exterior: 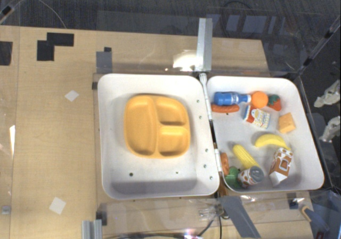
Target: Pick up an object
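Gripper (326,112) at right edge, grip state untellable, well apart from banana (270,140).

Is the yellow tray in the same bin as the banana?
No, the yellow tray lies in the left bin, while the banana lies in the right bin.

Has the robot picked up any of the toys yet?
Not yet. The toys still lie in the right bin: the banana, the blue bottle, the orange and the cheese wedge among them. Nothing is lifted or being carried. The yellow tray sits in the left bin. The whole job is left: reach in, grab one toy and lift it.
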Motion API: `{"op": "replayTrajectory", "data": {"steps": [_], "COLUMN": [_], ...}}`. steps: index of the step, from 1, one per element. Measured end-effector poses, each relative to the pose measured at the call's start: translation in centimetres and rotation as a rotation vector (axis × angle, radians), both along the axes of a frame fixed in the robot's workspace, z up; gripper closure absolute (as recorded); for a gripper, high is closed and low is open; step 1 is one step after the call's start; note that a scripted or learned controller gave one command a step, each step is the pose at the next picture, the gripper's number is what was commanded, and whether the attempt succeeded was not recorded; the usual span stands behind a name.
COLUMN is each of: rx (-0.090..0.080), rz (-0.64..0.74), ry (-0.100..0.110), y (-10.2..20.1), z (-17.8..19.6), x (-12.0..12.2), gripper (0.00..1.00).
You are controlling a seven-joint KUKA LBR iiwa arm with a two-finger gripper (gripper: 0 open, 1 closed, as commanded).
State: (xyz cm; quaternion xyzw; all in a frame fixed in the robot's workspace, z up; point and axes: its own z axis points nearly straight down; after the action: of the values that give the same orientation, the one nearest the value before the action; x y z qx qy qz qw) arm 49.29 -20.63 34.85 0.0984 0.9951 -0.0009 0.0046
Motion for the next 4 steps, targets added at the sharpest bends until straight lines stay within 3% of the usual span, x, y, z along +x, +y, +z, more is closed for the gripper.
{"op": "replayTrajectory", "data": {"steps": [1, 2, 3, 4], "rx": [0.005, 0.007, 0.005, 0.009], "rz": [-0.153, -0.382, -0.479, -0.721], "ry": [0.01, 0.006, -0.001, -0.003], "y": [0.1, 5.5, 5.6, 10.6], "z": [-14.0, -23.0, -20.3, -26.0], "x": [-0.5, 8.6, 10.2, 13.7], "gripper": [0.0, 0.0, 0.0, 0.0]}}
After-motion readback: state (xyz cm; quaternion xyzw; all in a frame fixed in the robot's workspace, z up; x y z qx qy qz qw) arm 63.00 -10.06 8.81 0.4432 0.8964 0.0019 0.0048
